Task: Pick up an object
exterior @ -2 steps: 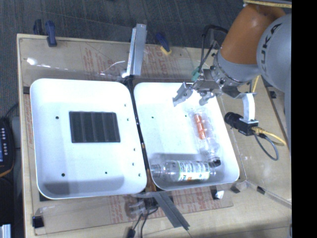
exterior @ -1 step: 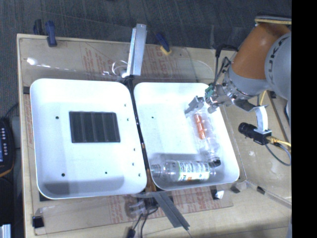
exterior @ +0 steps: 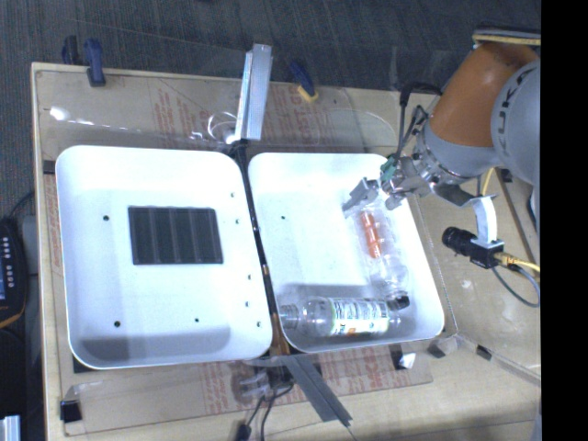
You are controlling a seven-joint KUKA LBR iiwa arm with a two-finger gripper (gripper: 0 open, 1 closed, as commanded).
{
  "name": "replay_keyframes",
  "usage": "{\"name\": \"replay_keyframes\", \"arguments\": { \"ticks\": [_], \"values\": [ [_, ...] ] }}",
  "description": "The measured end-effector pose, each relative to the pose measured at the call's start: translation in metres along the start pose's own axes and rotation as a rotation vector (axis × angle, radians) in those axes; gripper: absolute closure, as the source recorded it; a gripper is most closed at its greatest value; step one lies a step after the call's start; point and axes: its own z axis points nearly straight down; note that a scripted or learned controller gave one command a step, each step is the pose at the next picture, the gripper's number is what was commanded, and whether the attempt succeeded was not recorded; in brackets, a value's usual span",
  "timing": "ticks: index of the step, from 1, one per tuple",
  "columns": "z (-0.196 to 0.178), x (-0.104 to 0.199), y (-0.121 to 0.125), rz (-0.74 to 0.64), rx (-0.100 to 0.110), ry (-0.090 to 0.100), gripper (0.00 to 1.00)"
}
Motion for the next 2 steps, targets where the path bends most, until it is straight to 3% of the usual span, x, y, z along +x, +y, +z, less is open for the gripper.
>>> {"name": "replay_keyframes", "arguments": {
  "ticks": [2],
  "values": [
    [0.0047, 0.0001, 0.0205, -0.215, -0.005, -0.004, 0.0]
  ]
}}
